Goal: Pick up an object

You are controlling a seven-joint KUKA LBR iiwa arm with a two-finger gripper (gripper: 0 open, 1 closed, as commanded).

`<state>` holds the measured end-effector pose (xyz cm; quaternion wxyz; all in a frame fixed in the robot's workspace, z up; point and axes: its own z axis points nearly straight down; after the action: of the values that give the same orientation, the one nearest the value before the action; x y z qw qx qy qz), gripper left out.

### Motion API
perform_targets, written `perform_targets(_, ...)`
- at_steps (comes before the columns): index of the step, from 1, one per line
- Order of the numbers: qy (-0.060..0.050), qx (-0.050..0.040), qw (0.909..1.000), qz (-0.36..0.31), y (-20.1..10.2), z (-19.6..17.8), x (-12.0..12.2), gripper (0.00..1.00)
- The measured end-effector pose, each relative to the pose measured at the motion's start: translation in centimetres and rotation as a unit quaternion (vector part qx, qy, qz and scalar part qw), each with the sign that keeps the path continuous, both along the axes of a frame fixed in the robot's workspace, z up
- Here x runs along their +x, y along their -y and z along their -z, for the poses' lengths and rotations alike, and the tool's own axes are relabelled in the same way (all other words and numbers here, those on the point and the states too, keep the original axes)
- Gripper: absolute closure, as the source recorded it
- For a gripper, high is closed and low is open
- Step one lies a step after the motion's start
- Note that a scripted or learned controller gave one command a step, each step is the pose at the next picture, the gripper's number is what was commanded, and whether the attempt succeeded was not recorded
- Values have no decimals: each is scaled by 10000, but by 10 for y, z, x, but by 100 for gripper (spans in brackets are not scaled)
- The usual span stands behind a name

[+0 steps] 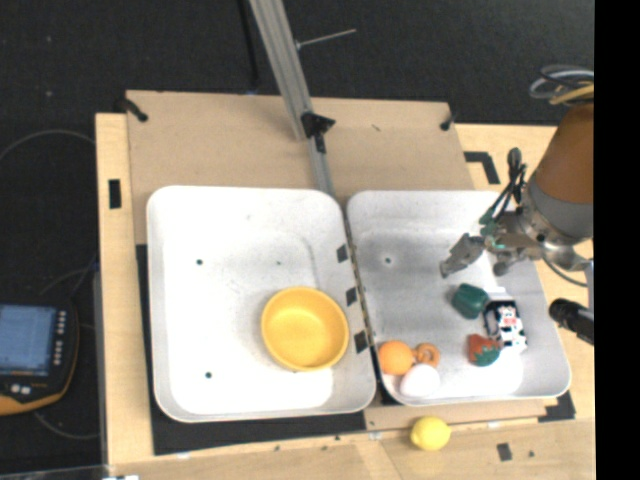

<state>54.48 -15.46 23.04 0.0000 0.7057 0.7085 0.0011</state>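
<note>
My gripper (483,258) hangs over the right bin (400,228), open, with nothing between its fingers. Just below it lies a dark green block (468,299). A black and white toy (506,326) and a red and green piece (483,349) lie to the block's lower right. At the bin's front edge sit an orange ball (395,356), a white egg-shaped thing (420,380) and a small orange ring-like item (428,353). The left bin (200,238) holds a yellow bowl (304,327) near its right wall.
A yellow ball (430,433) rests on the bench in front of the right bin. A metal pole (285,58) slants up from between the bins at the back. A handheld screen device (30,353) lies off the bench at the far left.
</note>
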Motion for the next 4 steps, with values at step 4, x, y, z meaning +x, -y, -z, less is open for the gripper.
perform_targets(4,86,-26,10000,-4,12,105,14,0)
